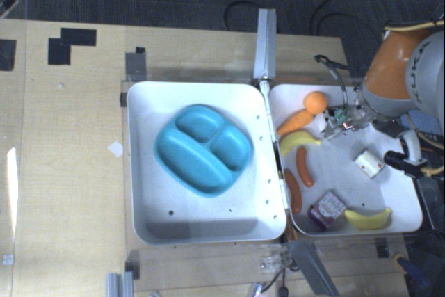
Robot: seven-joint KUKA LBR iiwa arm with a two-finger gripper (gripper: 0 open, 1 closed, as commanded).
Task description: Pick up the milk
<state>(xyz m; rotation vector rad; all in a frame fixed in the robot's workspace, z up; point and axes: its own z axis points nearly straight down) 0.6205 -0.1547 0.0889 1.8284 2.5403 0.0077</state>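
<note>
From the camera above the desk: the arm (407, 73) reaches in over the right bin (410, 170), its jaws (342, 119) low near the orange (316, 102) and carrot (295, 122); released or clenched, I cannot tell. The milk (369, 163) (a small white carton with a dark mark, lying tilted) sits on bare bin floor, apart from the jaws and unheld. This looks like the approach step. Next, I'd judge, the jaws must shift toward the carton, line up across it and descend. A banana (368, 218) lies near it, below.
</note>
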